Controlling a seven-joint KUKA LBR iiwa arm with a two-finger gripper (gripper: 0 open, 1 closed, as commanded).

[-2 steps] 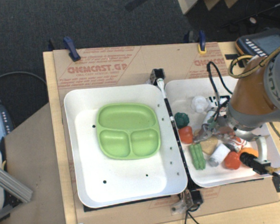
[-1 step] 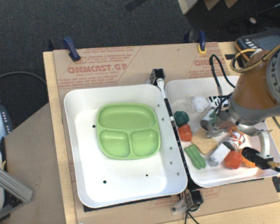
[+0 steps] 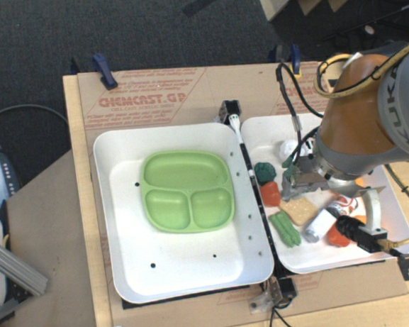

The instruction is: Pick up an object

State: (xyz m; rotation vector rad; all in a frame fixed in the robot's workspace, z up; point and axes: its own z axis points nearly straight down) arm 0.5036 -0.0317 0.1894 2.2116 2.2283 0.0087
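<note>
Jaws: hidden under the wrist of the grey and orange arm [image 3: 360, 117], so I cannot tell whether they are apart, together, or clamped on anything. The gripper [image 3: 298, 185] hangs low over the right bin [image 3: 308, 255], just above the tan block [image 3: 301, 210] as the view runs.

The tan block is a flat, pale brown square and, by my reading, the nearest thing to pick. I see nothing held.

- Left of the tan block, close by: a red piece [image 3: 270, 193].
- Above that, further from the tan block: a dark green piece [image 3: 264, 169].
- Below and left of the tan block, touching or nearly so: a long light green piece [image 3: 285, 228].
- Below and right of the tan block, against it: a white and grey cylinder [image 3: 320, 224].
- Well left of the tan block: the left bin [image 3: 124, 223], holding a green divided plate [image 3: 187, 190].

What worries me is the crowding. Things press in on three sides of the tan block, so a descent slightly off could catch two at once or shove one aside and grip nothing. The block lies flat, which I expect gives little edge to grip. The cylinder looks likely to roll if nudged. The wrist also blocks my sight of the contact, so a miss could go unnoticed.
</note>
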